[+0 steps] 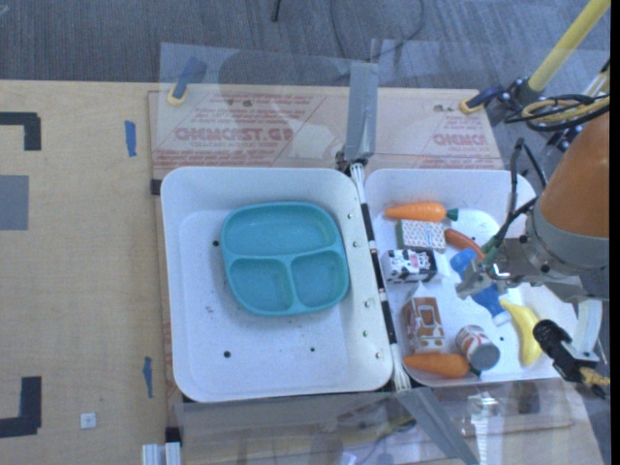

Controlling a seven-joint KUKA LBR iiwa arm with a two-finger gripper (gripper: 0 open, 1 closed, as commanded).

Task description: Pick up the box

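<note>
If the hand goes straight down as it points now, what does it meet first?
Probably the blue plastic item lying under the hand in the right white bin; depth is unclear.

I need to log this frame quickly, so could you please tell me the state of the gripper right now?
Gripper: low over the right white bin, beside a blue object; open or closed cannot be told.

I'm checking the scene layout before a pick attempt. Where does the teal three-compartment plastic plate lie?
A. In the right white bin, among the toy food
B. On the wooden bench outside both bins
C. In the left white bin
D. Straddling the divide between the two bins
C: the teal three-compartment plastic plate rests wholly on the floor of the left white bin, while the orange toy carrot and the other small items sit in the right white bin.
</note>
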